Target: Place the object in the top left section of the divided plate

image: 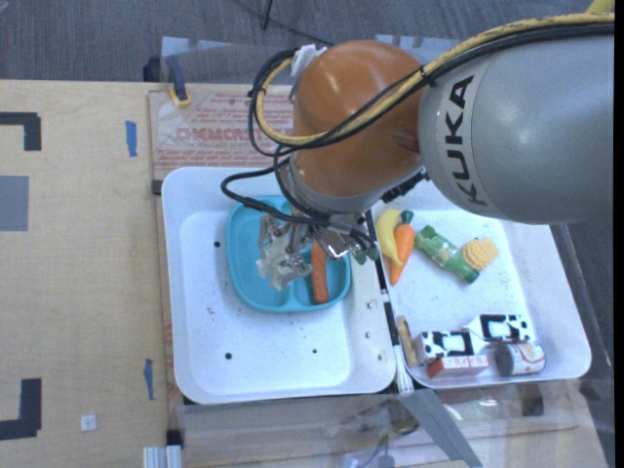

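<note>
Two white bins are seen; the blue plate is crowded by the claw, grip unclear, beside a sausage.

Two white bins side by side, left bin and right bin; one blue divided plate in the left bin; one orange sausage-shaped piece on that plate; right of the plate, in the right bin: one carrot, one banana, one green bottle, one yellow round piece, two black-and-white cartons, one can lying down.
</note>
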Motion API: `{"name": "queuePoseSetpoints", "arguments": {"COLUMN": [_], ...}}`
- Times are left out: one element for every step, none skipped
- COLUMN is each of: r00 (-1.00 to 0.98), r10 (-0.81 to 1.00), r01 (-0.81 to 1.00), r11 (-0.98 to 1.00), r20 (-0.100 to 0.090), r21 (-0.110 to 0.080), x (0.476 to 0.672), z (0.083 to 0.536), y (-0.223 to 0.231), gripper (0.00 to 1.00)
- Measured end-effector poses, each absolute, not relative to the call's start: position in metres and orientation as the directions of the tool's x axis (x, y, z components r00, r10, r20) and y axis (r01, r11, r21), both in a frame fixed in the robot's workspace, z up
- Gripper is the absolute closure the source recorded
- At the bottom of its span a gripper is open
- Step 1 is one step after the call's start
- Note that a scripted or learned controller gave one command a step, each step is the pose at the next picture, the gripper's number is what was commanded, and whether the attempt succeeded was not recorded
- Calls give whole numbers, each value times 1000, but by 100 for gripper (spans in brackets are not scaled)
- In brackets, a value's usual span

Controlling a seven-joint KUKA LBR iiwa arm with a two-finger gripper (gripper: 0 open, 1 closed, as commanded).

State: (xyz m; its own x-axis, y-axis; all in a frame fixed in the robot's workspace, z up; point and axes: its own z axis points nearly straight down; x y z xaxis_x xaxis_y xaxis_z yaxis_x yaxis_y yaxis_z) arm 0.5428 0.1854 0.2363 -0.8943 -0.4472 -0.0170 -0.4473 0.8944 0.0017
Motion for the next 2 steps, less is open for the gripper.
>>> {"name": "queuePoseSetpoints", "arguments": {"r00": [-877,-814], "r10": [-481,-581], "r01": [-481,-581], "r11": [877,814], "r20": [-9,-5], "r21": [-1,-1], "x": [569,577], "z": [255,193], "y": [131,98], "gripper": [100,100]}}
